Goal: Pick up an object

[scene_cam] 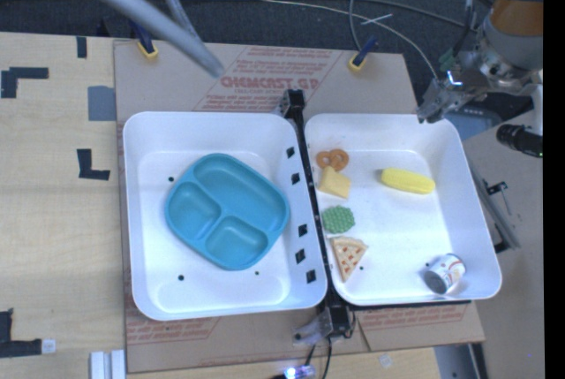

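The right bin [468,192] holds several small items: a pretzel [333,160], a yellow cheese wedge [335,184], a green broccoli-like piece [337,218], a pizza slice [347,257], a yellow corn-like piece [407,181] and a small tipped can [443,273]. My gripper [434,108] hangs at the bin's far right corner, just above its rim, with nothing seen between its fingers. It is well apart from every item.
The left bin [141,192] holds a blue divided plate [228,209]. A black divider [303,192] runs between the bins. Cables cross the dark bench behind the bins. Cardboard [265,77] lies under both bins.
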`<control>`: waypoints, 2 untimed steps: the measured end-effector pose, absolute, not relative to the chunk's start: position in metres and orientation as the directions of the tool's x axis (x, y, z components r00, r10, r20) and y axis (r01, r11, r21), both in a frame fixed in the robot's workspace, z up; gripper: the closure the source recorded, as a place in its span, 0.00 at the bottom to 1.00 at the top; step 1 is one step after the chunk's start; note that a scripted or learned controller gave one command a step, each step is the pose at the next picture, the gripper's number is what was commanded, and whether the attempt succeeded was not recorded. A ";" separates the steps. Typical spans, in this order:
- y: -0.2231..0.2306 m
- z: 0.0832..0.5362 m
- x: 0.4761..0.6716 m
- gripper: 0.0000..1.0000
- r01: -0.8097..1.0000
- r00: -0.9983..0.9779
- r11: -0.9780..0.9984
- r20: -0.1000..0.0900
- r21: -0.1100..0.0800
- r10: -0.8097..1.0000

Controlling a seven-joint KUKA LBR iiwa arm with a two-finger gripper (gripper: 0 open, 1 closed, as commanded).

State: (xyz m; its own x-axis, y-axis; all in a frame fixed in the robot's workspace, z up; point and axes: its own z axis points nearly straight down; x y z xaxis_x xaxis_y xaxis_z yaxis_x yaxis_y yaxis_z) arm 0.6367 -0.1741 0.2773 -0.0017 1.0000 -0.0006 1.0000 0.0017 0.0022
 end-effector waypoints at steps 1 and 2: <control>-0.123 0.280 0.627 1.00 1.000 -0.005 0.005 0.001 -0.001 1.000; -0.070 0.262 0.618 1.00 1.000 -0.005 0.005 0.001 -0.003 1.000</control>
